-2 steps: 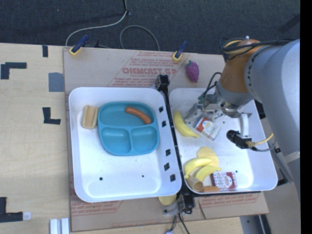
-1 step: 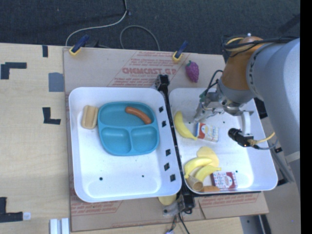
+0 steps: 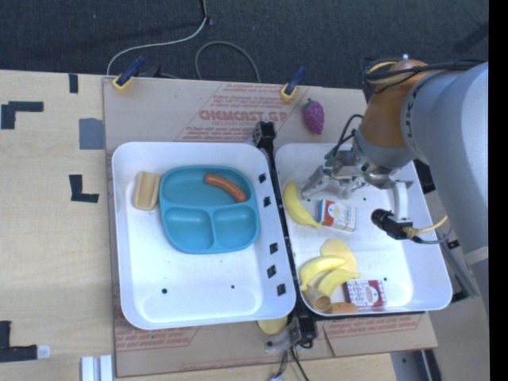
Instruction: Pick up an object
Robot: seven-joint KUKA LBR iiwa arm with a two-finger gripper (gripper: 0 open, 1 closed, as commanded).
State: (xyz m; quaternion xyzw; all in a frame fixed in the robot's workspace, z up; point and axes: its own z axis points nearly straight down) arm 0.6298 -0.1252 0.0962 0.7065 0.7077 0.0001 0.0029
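Note:
My gripper (image 3: 333,186) hangs over the upper part of the right bin (image 3: 425,280), open, with nothing between its fingers. Its left finger (image 3: 311,186) is close to the top of a yellow banana (image 3: 295,205). A small white carton (image 3: 338,215) lies just below the gripper. Lower in the same bin are yellow banana pieces (image 3: 328,265), a red and white box (image 3: 365,294) and a brown cylinder (image 3: 318,299). The grey arm with its orange band (image 3: 386,117) comes in from the right.
The left bin (image 3: 190,292) holds a blue divided plate (image 3: 209,228) with a sausage (image 3: 226,186), and a bread piece (image 3: 145,190) beside it. A purple grape bunch (image 3: 313,116) lies on the cardboard behind the right bin. A black divider (image 3: 274,213) runs between the bins.

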